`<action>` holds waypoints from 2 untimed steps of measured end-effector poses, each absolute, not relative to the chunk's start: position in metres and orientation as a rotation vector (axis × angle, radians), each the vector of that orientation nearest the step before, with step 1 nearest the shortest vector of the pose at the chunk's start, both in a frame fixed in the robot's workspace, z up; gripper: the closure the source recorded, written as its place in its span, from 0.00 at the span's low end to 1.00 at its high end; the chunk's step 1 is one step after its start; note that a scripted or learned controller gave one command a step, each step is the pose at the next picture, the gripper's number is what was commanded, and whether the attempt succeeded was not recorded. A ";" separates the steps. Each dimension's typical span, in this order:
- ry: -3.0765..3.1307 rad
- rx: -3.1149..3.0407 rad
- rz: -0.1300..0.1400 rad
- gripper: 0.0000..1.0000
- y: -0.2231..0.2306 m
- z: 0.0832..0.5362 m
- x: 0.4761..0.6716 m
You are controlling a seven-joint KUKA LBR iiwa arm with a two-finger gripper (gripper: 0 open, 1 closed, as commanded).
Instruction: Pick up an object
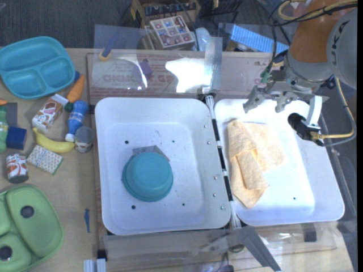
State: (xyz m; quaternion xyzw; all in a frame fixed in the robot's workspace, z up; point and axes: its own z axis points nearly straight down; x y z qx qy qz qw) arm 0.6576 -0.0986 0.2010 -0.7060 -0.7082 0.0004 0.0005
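A crumpled yellow cloth [250, 160] lies in the left half of the right bin [323, 180]. A teal bowl [148, 176] sits upside down in the left bin [113, 123], partly on a small grey sheet [147, 150]. My gripper [265, 104] hangs over the far edge of the right bin, just beyond the cloth's top corner. It is open, its two fingers spread apart with nothing between them. The orange band [317, 21] of the arm rises behind it at the top right.
Left of the bins on the bench lie a teal divided tray [37, 67], a banana [52, 140], a blue bottle [75, 118], small cartons and cans, and a green lid [25, 225]. A clear wall [170, 72] stands behind the bins. A black cable [309, 126] hangs beside the gripper.
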 end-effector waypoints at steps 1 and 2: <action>-2.274 -2.169 0.000 0.00 -0.133 0.110 0.593; -2.424 -2.011 -0.013 0.00 -0.149 0.091 0.580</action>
